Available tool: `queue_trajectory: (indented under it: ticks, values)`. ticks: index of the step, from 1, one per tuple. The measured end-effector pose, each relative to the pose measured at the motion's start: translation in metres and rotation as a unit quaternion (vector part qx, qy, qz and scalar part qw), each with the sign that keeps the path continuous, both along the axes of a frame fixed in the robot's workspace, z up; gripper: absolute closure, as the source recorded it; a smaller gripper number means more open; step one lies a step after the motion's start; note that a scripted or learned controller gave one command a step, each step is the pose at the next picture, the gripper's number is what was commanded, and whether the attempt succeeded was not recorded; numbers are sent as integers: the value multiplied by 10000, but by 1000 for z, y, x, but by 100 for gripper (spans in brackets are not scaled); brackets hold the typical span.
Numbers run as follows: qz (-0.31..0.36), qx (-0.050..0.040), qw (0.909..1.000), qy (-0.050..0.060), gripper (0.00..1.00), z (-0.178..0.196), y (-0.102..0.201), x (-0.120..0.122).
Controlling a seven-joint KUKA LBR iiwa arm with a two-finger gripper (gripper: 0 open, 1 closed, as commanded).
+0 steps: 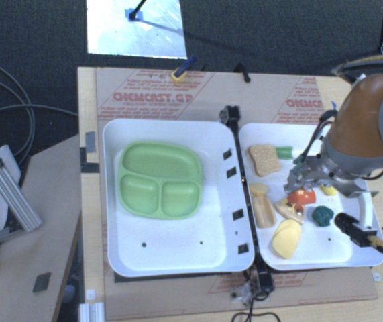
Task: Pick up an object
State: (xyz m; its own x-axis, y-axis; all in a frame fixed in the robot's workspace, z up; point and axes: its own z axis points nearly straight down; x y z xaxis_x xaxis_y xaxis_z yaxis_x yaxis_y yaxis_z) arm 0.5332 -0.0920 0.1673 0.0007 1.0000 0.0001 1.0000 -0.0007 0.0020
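Two shallow white bins sit on the counter; the right bin [362, 257] holds toy food. The gripper [303, 182] hangs low just above a small red-orange toy piece [303, 196], beside a yellow lemon-shaped toy [286, 239]. Whether its fingers have closed I cannot tell. Nothing looks lifted yet; grasp and raise remain.

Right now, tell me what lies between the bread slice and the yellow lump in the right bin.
In the camera view, a tan stick-shaped piece lies between the bread slice and the yellow lump.
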Motion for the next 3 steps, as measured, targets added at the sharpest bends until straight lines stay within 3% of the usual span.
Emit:
queue_trajectory:
  ticks: [1,2,3]
  values:
    - [9,-16,10000,-51,100,-68,-7,7]
    - [54,4,9999,-88,100,176,53,-16]
    - [58,8,10000,-4,100,161,118,-25]
